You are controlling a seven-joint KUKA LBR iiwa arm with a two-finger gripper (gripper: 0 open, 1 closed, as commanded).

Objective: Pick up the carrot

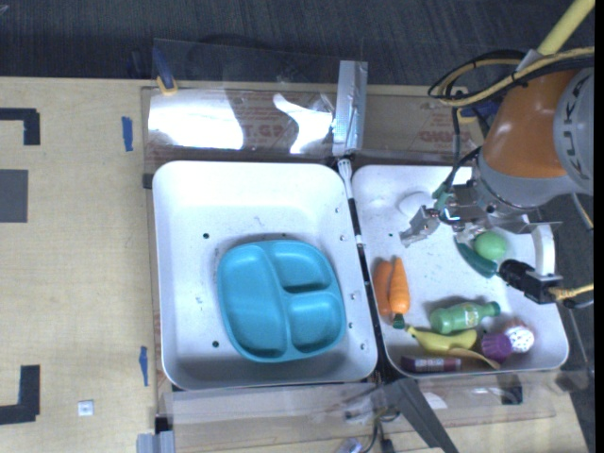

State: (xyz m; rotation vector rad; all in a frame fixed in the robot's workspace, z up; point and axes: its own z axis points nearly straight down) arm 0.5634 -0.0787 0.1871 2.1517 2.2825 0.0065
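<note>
Two shallow white bins side by side on wooden bench. Left bin (179, 253): blue plastic divided plate (280, 298) sitting centre, nothing else inside. Right bin (377, 192): orange carrot (393, 287) lying lengthwise against left wall, just beside divider between bins, apparently as two orange pieces pressed together. Nearby, toward front of same bin: green plastic bottle (462, 315) on its side, yellow banana (440, 340) touching it below, purple round toy (501, 344) and white speckled ball (520, 337) at front right corner, dark thin stick-like item (432, 363) along front wall. Grey arm with orange band (533, 135) reaching in from right; two-finger gripper (422, 222) hovering over upper middle of right bin, above and to right of carrot, well apart from it. Jaws look parted, nothing between them. Green round object (489, 246) visible beneath wrist, identity unclear. Likely step: approach, grasp not yet begun. Next move probably calls for shifting toward left wall and front, aligning over carrot, then descending; wall close by could crowd one finger.
</note>
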